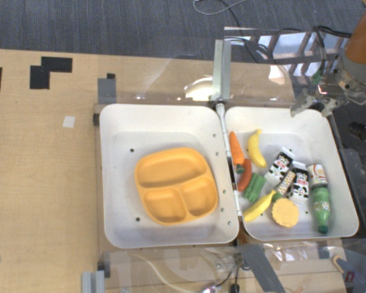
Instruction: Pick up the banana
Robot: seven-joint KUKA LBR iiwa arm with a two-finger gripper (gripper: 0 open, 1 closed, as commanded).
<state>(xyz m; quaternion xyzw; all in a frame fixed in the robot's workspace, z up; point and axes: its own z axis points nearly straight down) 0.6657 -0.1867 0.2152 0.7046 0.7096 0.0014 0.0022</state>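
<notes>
Two bananas lie in the right bin: one banana at its far left beside a carrot, another banana near its front. Gripper hovers over the far rim; its grasp state cannot be told.

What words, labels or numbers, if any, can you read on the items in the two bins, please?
None can be read.
Black-and-white cartons: dark print, too blurred to read.
Small can: red and white label, too small to read.
Green bottle: pale label band, illegible.
Orange divided plate, the two bananas and the carrot: no markings visible.
</notes>
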